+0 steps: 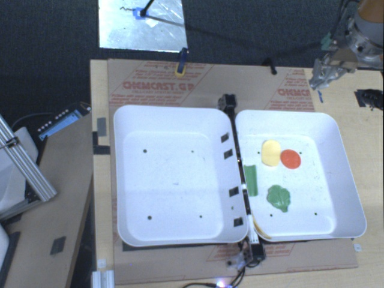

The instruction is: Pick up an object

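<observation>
Camera view: gripper (322, 77) (finger state — cannot tell) up beyond right bin (348, 161) — yellow piece (271, 153), orange disc (291, 159) well below fingertips.

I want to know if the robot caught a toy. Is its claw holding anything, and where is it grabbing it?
Nothing is held. The gripper hangs above the bench beyond the right bin, with nothing between its fingers. The yellow, red and green pieces lie in that bin.

Arm (360, 23) at upper right, gripper (319, 80) pointing down.
</observation>
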You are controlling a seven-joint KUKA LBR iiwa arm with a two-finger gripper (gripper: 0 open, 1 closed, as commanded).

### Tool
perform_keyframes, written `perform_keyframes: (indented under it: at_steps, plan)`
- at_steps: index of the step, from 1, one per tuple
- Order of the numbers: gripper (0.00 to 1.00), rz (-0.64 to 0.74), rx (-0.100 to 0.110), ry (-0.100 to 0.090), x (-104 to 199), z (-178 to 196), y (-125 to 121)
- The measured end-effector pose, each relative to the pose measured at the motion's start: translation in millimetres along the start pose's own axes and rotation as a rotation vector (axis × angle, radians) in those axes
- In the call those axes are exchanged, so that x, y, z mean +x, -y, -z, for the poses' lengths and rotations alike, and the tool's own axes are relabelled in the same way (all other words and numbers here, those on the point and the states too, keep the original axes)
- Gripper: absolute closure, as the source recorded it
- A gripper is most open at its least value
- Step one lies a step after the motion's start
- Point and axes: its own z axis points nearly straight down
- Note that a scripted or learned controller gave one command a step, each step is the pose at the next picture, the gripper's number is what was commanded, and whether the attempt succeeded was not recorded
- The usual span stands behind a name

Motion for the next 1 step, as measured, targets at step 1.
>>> perform_keyframes:
  at_steps: [1]
  plan:
    - [1.00,0.006,-0.003,-0.001,20.8,11.9,-0.8]
